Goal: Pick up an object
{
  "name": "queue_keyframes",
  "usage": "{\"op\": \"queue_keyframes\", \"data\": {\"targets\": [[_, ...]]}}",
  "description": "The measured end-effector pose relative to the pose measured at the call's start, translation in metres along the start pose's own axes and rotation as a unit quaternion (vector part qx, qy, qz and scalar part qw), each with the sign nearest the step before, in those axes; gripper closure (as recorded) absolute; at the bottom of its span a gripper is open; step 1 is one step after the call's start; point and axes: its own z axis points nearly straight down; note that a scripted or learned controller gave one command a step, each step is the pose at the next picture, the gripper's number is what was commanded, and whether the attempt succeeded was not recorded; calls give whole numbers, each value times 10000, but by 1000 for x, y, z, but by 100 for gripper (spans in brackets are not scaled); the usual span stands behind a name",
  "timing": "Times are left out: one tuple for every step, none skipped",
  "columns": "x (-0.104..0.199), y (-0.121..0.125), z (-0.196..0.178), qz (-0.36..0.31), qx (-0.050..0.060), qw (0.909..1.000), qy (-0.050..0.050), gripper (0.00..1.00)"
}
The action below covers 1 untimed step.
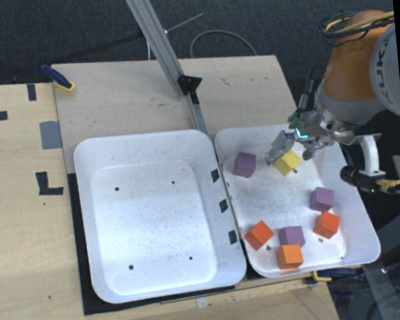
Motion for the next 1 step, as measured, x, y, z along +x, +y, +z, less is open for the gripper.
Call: {"op": "queue_keyframes", "data": {"targets": [[0,1,-3,-6,-24,10000,-4,0]]}}
